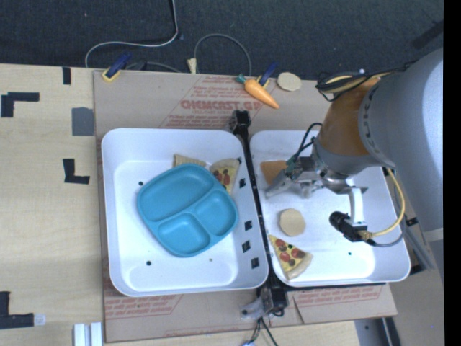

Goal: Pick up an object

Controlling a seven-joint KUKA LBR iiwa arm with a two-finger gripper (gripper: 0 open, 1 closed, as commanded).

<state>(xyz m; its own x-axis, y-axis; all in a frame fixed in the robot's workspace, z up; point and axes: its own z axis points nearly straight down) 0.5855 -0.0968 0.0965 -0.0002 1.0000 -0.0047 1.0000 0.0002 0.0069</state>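
Wooden bench, dark carpet beyond

A round tan cookie-shaped disc lies flat in the right white bin, near a toy pizza slice with red dots, at the front edge.

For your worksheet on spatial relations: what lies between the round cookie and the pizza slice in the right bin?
Bare white bin floor separates the round cookie from the pizza slice, seen in the camera view.

Blue tray covers most of two pizza slices behind it. Arm cut off at right edge. Gripper fingers too blurred to read.
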